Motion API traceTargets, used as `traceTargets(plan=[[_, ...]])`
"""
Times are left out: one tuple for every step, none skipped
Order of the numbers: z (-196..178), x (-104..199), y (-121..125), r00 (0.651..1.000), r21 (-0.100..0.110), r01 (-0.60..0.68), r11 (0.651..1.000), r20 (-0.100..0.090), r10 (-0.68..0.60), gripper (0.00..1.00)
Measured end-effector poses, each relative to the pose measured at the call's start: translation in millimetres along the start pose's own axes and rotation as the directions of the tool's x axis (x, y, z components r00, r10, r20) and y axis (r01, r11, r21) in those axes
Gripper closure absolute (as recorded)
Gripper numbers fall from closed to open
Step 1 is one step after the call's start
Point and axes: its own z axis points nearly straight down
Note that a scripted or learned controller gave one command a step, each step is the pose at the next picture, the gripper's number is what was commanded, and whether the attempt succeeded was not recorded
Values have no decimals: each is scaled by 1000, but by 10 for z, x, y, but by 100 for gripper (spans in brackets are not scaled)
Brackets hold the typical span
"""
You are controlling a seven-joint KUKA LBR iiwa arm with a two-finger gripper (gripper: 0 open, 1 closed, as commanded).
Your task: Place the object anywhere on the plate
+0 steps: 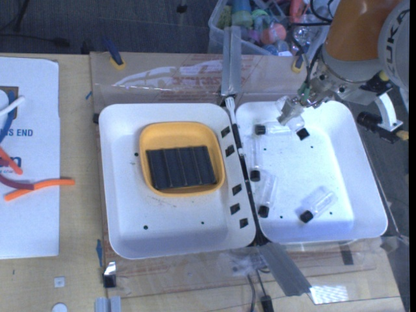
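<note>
A yellow plate (151,142) sits in the left bin (123,220), and a dark ribbed block (181,167) lies flat on it. Several clear vials with black caps lie in the right bin (354,174): one at the front right (318,203), one near the divider (267,192), and one at the back (273,130). My gripper (290,113) hangs over the back of the right bin, just above that rear vial and next to a small black cap (302,134). I see nothing clearly held in it.
A row of black clips (234,174) runs along the divider between the bins. A clear tub of coloured toys (266,12) stands behind the right bin. White paper with an orange tool (39,186) lies at the left.
</note>
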Motion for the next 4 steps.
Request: traceTargets(plan=[[516,17,-305,942,3,336,942,-6,-336,100],[512,392,-763,850,1,526,850,-6,-526,100],[511,385,-767,851,1,525,851,-5,-525,0],[49,-85,-677,698,-2,717,698,2,-716,0]])
